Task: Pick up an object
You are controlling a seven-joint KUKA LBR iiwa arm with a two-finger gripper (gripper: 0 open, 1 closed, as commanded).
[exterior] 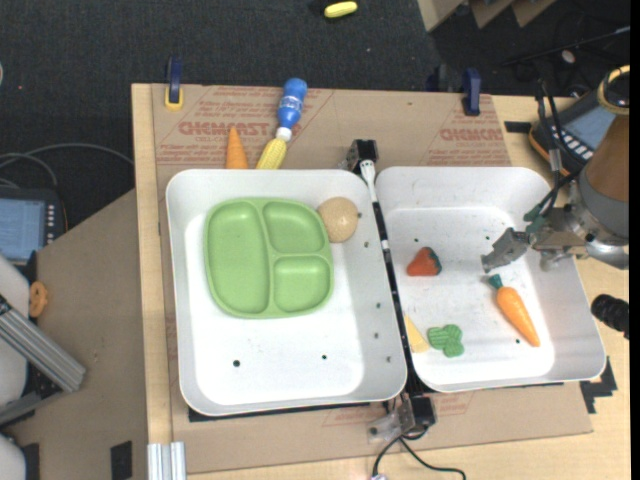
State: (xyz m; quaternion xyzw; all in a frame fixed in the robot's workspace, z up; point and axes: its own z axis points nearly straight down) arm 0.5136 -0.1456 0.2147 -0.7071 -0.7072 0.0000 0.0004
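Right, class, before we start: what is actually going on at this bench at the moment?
A robot arm reaches in from the right, its gripper hovering over the right bin just above a toy carrot. A strawberry, a green broccoli-like piece and a yellow wedge also lie there. Nothing is between its fingers. The left bin holds a green divided plate and a tan ball.

Grey arm [600, 203] w/ orange band, dark cables, grey metal pincer [503, 251].

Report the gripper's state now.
Grey two-finger gripper: over the right white bin, above the orange toy carrot; open or shut cannot be told.
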